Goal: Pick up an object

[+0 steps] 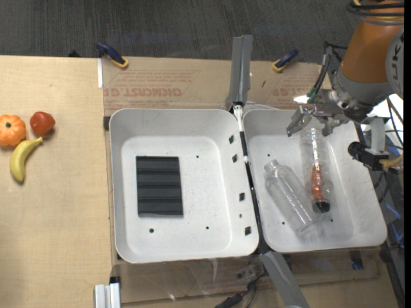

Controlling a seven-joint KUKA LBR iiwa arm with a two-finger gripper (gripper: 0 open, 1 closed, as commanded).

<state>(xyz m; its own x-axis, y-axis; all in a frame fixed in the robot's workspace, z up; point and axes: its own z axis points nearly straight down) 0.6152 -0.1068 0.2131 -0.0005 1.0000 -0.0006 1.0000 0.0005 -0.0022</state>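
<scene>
In the right bin [359, 233] lie two clear plastic bottles. One bottle [292, 199] lies slantwise near the bin's middle. The other, a slimmer bottle with orange contents and a black cap [317, 172], points toward the bin's far edge. My gripper [312, 124] hangs over the far end of this slim bottle, open, with one finger on each side of it [295, 126]. Nothing is held between the fingers. A black ridged block [159, 185] lies flat in the left bin [122, 172].
The divider between the bins [244, 165] runs just left of the bottles. Left of the bins, on the wooden bench, lie a banana [20, 160], an orange fruit [10, 131] and a red fruit [42, 123]. Clamps [112, 54] hold the cardboard at the back.
</scene>
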